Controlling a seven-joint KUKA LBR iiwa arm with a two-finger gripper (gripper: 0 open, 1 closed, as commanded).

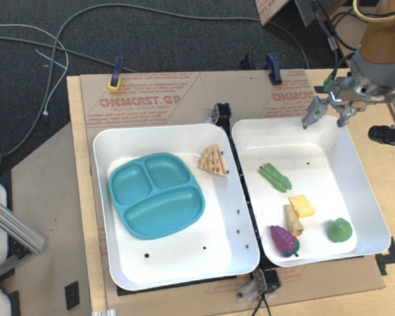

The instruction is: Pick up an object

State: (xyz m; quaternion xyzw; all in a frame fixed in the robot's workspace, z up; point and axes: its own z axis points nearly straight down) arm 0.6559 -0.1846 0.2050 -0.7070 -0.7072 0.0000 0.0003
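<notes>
A grey robot arm with an orange band above its wrist reaches in from the right, its gripper [329, 113] poised over the far right corner of the right bin [316, 135] with both fingers spread apart and nothing between them. The wrist points down and slightly leftward, the fingertips hanging at about the level of the bin's rim — whether they touch it is hard to say from this slant. Inside the right bin, well apart from the gripper, lie a green pea pod [275, 176] near the middle, a yellow block [302, 206] below it, a tan wedge [293, 219] just beside the block, a purple eggplant [284, 240] touching the wedge's lower end, and a green ball [339, 230] off toward the near right corner. The left bin [123, 259] holds a blue divided plate [157, 194] lying flat and a striped tan slice [213, 162] near its far right corner — none of them touched. Both bins rest on a cardboard sheet [160, 96] held by blue clamps [117, 73].
</notes>
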